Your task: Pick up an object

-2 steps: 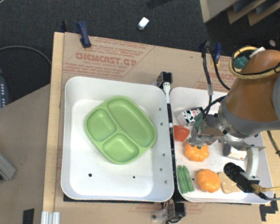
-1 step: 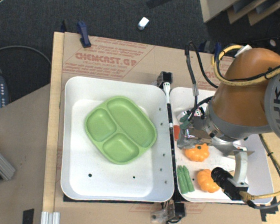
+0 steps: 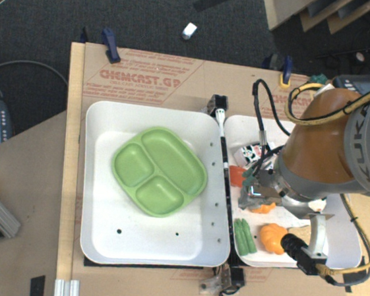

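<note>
Op: Objects for picking sit in the right bin (image 3: 353,244): an orange rounded piece (image 3: 270,237) near its front edge, a green ridged piece (image 3: 244,236) just beside it on the left, a red-orange block (image 3: 235,176) against the bin's left wall, and a black-and-white item (image 3: 253,152) further back.

Log: Arm position?

Op: I see the arm (image 3: 335,144) coming in from the right, low over the right bin, its orange band covering much of the bin's middle. The pincer (image 3: 255,190) sits between the red-orange block and the orange rounded piece, with a small orange bit (image 3: 264,207) showing just under it.

Log: Pincer state?

Op: I cannot tell how far apart its fingers stand, nor whether anything is between them; the metal parts are too cluttered to read.

Log: Left bin?

Op: The left bin (image 3: 97,220) carries a green divided plate (image 3: 160,171), lying flat near the middle. Both bins rest on the brown worktop (image 3: 140,76).
</note>
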`<state>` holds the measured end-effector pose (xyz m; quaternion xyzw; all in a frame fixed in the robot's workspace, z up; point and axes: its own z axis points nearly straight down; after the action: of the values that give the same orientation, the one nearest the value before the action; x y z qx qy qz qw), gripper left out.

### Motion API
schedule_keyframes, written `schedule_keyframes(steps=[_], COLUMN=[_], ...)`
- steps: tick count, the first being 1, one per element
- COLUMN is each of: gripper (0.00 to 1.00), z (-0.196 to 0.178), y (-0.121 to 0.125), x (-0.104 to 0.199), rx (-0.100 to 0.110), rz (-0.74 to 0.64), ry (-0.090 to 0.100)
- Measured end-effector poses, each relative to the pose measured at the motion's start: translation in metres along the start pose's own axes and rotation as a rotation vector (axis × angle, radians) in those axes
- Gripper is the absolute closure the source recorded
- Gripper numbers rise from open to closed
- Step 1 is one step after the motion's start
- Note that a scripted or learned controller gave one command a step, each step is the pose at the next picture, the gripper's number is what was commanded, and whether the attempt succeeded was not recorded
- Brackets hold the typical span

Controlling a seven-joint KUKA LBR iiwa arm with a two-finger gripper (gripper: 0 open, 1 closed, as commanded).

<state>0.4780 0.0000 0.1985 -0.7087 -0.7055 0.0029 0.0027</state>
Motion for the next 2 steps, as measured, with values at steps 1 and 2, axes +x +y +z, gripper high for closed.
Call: schedule_keyframes(steps=[1, 2], gripper=[1.00, 1.00], z=[-0.117, -0.233], y=[0.001, 0.000], x=[0.058, 0.022], rx=[-0.020, -0.024], rz=[-0.013, -0.004], ry=[0.003, 0.001])
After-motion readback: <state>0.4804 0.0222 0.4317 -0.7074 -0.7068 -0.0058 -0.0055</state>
